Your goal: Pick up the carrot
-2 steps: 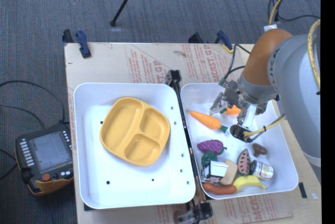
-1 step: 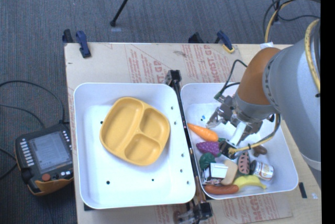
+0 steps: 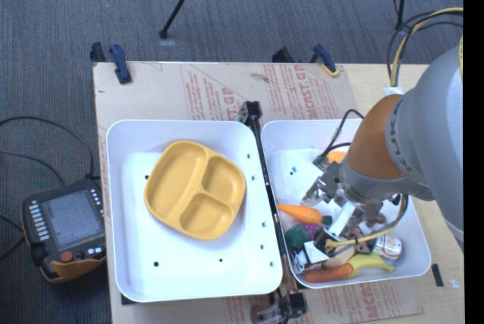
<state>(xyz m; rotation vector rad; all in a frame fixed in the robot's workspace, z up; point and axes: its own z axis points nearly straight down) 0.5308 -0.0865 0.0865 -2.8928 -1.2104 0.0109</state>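
The carrot (image 3: 300, 213) is orange and lies on its side near the left wall of the right bin (image 3: 291, 139), tip pointing left. My gripper (image 3: 327, 203) hangs low over the middle of that bin, just right of the carrot's thick end and very close to it. The grey arm with its orange band (image 3: 374, 148) covers the bin's right half. I see nothing between carrot and bin floor that shows it lifted.
Below the carrot are a green vegetable (image 3: 296, 237), a reddish sausage-shaped piece (image 3: 329, 274), a banana (image 3: 372, 263) and a small can (image 3: 388, 245). An orange item (image 3: 336, 157) peeks out behind the wrist. The left bin (image 3: 125, 239) holds a yellow divided plate (image 3: 195, 188).
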